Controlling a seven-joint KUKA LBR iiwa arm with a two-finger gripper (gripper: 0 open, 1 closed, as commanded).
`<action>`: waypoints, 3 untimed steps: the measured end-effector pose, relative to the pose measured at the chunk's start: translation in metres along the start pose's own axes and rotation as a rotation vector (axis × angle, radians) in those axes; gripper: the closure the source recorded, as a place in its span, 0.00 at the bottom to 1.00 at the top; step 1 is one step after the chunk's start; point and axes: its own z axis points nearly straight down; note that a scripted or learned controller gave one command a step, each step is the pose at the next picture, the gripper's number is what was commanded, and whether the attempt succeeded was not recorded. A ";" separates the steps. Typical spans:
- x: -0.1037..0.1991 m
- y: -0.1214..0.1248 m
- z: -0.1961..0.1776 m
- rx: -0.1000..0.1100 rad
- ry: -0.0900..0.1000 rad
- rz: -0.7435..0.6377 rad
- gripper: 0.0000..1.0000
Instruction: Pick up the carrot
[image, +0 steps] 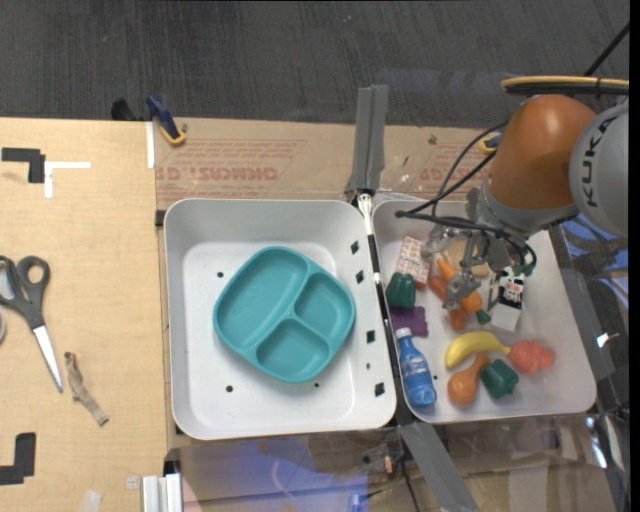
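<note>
Whether the fingers of the gripper (466, 290) are apart or together cannot be told; they hang low in the right bin (570, 400). The carrot (458, 316) lies just beneath them, above the banana (474, 346). A teal plate (286, 314) sits in the left bin (180, 330).

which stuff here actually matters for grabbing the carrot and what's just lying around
For the job:
- carrot, orange, in the right bin, close beside the tool
- tool, hanging over that bin

Just lying about:
- banana
- blue bottle
- teal divided plate in the left bin
- scissors on the bench
</note>
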 end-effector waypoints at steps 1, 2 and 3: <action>0.009 -0.010 0.000 -0.001 -0.003 0.020 0.00; 0.006 -0.010 -0.012 0.003 -0.013 0.018 1.00; 0.031 0.029 -0.078 -0.005 0.014 0.157 1.00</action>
